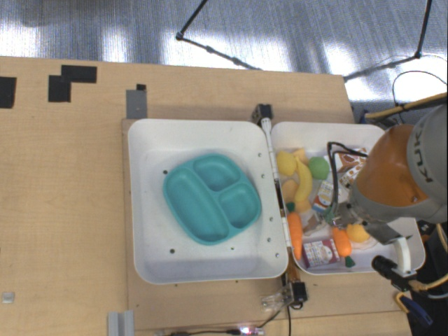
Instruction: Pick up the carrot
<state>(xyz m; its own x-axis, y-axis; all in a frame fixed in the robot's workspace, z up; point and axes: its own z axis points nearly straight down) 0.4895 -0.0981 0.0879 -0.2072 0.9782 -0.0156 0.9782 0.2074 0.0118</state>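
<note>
Plate (210, 198) in left bin (150, 257); carrot (295, 234) along right bin's (308, 130) left wall.

A pale wooden desk (63, 208) is filling the left and near part of the scene, with black tape marks (70, 81) lying toward its far left corner. Beyond its far edge, a grey ribbed floor (294, 19) is catching bright patches of light. Thin black stand legs (210, 44) are slanting across that floor, and a black cable (409, 75) is looping at the far right.

the arm (392, 177) hides the right bin's (413, 257) middle; items beneath it and its gripper cannot be made out.
</note>
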